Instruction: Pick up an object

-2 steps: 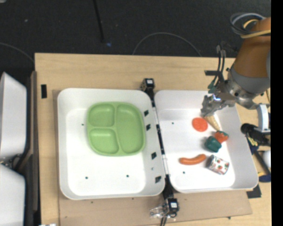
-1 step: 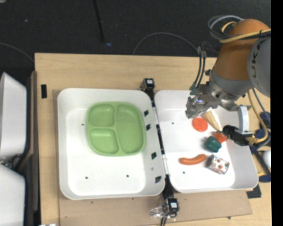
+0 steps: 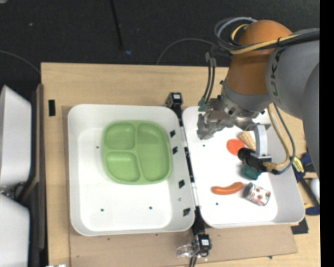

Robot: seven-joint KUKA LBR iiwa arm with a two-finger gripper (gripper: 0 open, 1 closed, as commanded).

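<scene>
My gripper hangs over the far left corner of the right bin, above bare white floor. Nothing shows under it. To its right lies a small orange-red piece, with a tan object just behind it. Nearer the front of the same bin lie a reddish-orange sausage and a small white can with red marks on its side. A teal object sits between the orange-red piece and the can.
The left bin holds a green divided plate in its far half. A ridge with black clips separates the two bins. The arm comes in from the far right over the right bin.
</scene>
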